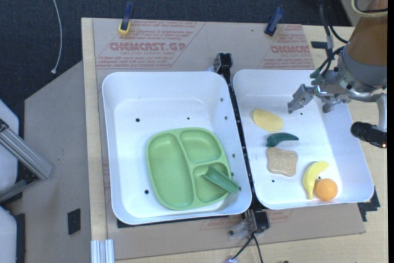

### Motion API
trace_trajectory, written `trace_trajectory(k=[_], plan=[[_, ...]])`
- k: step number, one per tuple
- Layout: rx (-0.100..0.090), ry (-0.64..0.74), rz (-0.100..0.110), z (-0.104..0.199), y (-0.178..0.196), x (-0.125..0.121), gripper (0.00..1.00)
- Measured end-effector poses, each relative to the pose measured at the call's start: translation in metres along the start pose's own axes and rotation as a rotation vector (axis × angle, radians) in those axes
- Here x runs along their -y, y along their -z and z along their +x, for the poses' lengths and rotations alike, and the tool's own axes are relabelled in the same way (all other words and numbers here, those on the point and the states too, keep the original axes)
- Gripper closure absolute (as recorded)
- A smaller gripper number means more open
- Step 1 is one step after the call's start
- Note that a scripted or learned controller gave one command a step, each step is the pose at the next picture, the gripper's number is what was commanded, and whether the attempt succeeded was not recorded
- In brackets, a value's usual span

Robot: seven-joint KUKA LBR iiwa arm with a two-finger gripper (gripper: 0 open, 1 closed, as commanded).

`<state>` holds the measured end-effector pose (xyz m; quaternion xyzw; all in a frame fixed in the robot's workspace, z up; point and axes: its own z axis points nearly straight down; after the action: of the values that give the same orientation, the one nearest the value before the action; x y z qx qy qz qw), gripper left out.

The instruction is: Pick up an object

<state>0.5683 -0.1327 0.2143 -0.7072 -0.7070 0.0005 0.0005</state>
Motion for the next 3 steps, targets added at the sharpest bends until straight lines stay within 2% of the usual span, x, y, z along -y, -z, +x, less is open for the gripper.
trace_trajectory(k=[1, 2, 3], plan=[[0.0, 0.0, -0.002, 0.0, 0.001, -0.001, 0.0], [-0.001, 0.0, 0.001, 0.005, -0.059, -0.002, 0.0], [-0.002, 0.0, 0.005, 0.01, -0.115, 0.008, 0.0]])
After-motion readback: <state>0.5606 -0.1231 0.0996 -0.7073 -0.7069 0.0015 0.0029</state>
